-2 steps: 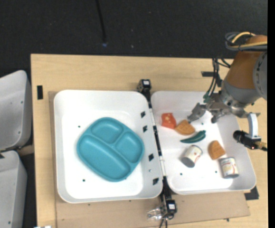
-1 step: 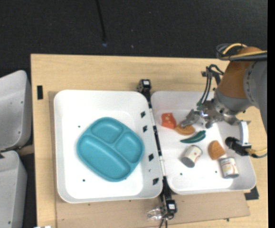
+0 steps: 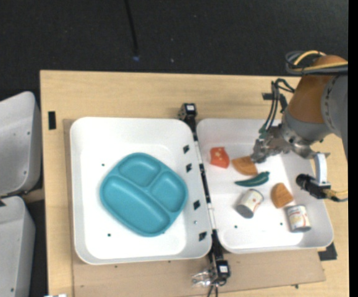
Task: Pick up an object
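Wooden tabletop [image 3: 55, 240] on dark flooring, two white bins side by side, arm reaching into the right one.

Toy food is scattered in the right bin [image 3: 271, 243]: a red block [image 3: 219, 157] at about ten o'clock, an orange wedge [image 3: 245, 164] just beside the end effector [image 3: 260, 151], a green pepper [image 3: 253, 179] near centre, a small can [image 3: 249, 202] at six o'clock, a brown bread piece [image 3: 282, 194] and a labelled can [image 3: 297, 218] toward four o'clock. I cannot tell whether the end effector is wide or narrow; nothing shows between its tips. The orange wedge looks light, stiff and smooth-skinned, probably best pinched across its short width; the cans would likely roll. Open floor lies at twelve and seven o'clock, while the top wall and centre divider sit close. The left bin [image 3: 86, 240] carries a blue divided plate [image 3: 143, 193].
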`<state>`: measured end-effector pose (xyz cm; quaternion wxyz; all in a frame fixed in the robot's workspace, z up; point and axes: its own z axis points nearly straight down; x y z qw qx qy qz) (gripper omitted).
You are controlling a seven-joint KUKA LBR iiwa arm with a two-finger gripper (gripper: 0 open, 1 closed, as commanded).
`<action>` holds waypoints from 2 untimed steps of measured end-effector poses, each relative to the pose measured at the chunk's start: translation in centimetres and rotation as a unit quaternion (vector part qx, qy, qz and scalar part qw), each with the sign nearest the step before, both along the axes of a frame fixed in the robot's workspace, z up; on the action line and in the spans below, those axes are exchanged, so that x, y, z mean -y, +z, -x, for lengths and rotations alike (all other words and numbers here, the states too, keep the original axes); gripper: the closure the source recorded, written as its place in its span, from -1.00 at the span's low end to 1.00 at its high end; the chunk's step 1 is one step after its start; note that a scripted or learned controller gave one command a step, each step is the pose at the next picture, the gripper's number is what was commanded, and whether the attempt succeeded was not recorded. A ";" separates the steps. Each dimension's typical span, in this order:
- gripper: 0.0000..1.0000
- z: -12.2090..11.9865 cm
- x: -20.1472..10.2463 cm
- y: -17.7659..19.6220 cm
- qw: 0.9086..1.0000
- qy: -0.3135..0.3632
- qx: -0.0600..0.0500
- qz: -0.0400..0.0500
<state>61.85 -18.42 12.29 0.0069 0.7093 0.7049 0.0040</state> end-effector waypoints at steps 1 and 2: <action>1.00 0.1 -0.1 4.5 1.000 0.004 -0.005 -0.001; 1.00 -0.7 0.1 10.9 1.000 0.004 -0.003 0.000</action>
